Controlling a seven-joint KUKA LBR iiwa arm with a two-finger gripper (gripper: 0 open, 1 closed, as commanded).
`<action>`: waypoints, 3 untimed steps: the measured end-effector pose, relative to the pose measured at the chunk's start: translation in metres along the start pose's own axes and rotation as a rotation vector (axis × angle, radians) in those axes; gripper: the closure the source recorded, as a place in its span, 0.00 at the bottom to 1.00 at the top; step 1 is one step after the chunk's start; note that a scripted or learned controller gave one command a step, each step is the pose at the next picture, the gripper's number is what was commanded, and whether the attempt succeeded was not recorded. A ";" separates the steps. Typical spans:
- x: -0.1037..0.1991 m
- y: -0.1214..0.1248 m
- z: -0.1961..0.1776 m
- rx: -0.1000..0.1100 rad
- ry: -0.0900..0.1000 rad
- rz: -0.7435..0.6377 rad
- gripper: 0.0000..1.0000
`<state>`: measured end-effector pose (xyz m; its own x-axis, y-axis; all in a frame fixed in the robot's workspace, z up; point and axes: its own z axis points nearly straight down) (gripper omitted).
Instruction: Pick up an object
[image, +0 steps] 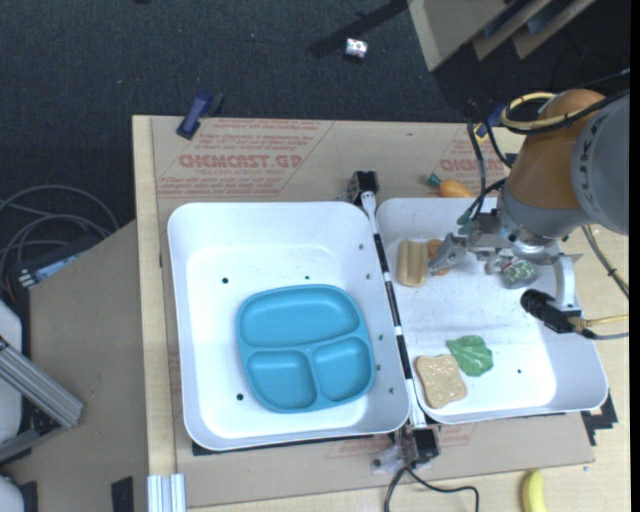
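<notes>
The grey two-finger gripper (452, 252) hangs low over the right white bin (575, 385), beside a tan bread-like block (411, 263); whether it is open or grips anything, I cannot tell. A green leafy piece (471, 354) and tan cracker slice (440, 379) lie nearer. The left white bin (200, 250) holds a blue divided plastic tray (304, 345).

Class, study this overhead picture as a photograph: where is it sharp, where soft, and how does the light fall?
In the camera view, light is even and soft: the blue tray casts almost no shadow in the left bin; the cracker and green leaf look fairly crisp; the gripper region is cluttered and soft, its detail hard to read; the floor is dark.
</notes>
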<state>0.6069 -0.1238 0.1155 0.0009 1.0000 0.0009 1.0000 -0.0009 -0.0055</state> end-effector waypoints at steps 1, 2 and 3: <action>0.005 0.053 0.027 -0.007 -0.002 -0.001 0.00; 0.006 0.054 0.015 -0.012 -0.002 -0.002 1.00; 0.006 0.054 0.016 -0.011 -0.002 -0.002 0.00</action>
<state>0.6605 -0.1182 0.0993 -0.0007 1.0000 -0.0016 1.0000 0.0007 0.0052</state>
